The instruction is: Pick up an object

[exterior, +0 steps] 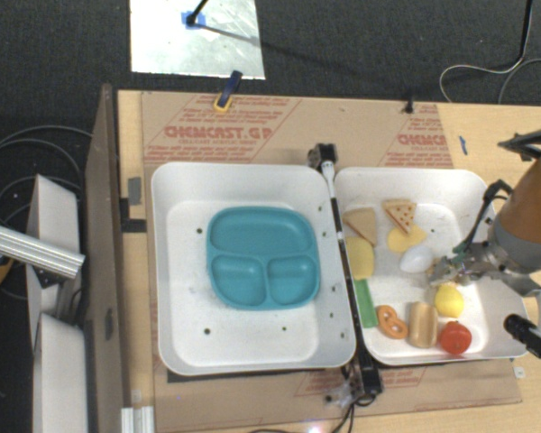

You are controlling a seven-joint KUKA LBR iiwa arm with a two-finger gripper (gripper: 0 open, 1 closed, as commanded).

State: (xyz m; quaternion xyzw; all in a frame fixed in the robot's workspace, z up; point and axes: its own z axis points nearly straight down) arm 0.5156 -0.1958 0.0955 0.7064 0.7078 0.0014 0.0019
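Two white bins: the left bin (pixel 185 332) holds a teal divided plate (pixel 261 257); the right bin (pixel 469 188) holds a yellow lemon (pixel 448 299), red tomato (pixel 454 337), orange pretzel (pixel 390 321), green strip (pixel 364 302) and tan bread (pixel 362 225).

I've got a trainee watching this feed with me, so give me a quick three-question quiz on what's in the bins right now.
1. True or false: the blue divided tray lies in the left bin.
2. Which item is nearest the gripper? A) yellow lemon B) red tomato C) pretzel
3. Fill in: the green strip lies along the right bin's ____ wall.

Key: 1 true; 2 A; 3 left
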